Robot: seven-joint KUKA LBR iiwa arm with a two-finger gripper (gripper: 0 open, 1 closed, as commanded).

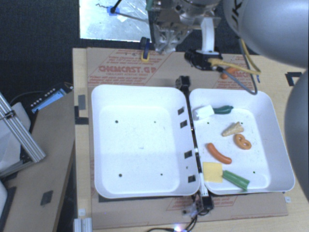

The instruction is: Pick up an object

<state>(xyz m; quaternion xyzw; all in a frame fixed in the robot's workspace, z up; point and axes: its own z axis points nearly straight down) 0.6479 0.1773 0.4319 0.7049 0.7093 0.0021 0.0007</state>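
Note:
The right bin [270, 124] holds several small items: a white block [203, 112], a dark green piece [223, 109], a tan wedge [233, 128], an orange pretzel shape [242, 141], an orange-red sausage [219, 152], a yellow square [212, 172] and a green stick [235, 179]. My gripper [164, 42] hangs high above the bench, beyond the far edge of the left bin [140, 139], with nothing visible between its fingers.
A cardboard sheet [125, 67] lies under both bins. A black hinge strip [189, 134] runs between the bins. A shiny foil panel [112, 11] lies at the back left. Metal framing [17, 134] stands at the left edge.

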